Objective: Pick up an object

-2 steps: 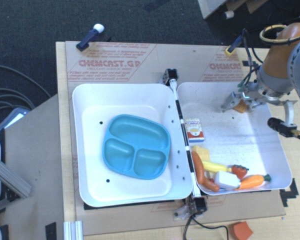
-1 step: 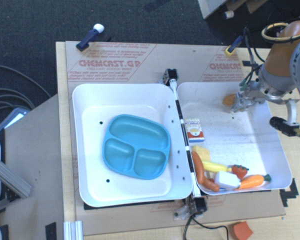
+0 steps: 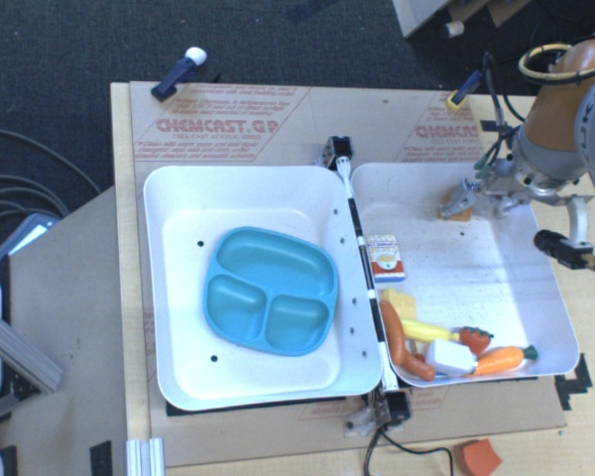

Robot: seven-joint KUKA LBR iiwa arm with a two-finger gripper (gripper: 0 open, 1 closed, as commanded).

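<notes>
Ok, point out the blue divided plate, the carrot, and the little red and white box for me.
blue divided plate (image 3: 270,291), camera view, centre ridge.
carrot (image 3: 500,360), camera view, middle of orange body.
red and white box (image 3: 385,260), camera view, top face.

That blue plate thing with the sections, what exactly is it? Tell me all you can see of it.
The blue tray is a divided plate that looks like smooth plastic, light blue, with rounded corners. It has three compartments: one long one on the far side and two smaller ones nearer the camera. It lies flat and slightly turned on the floor of the left bin, and nothing rests in it.
</notes>
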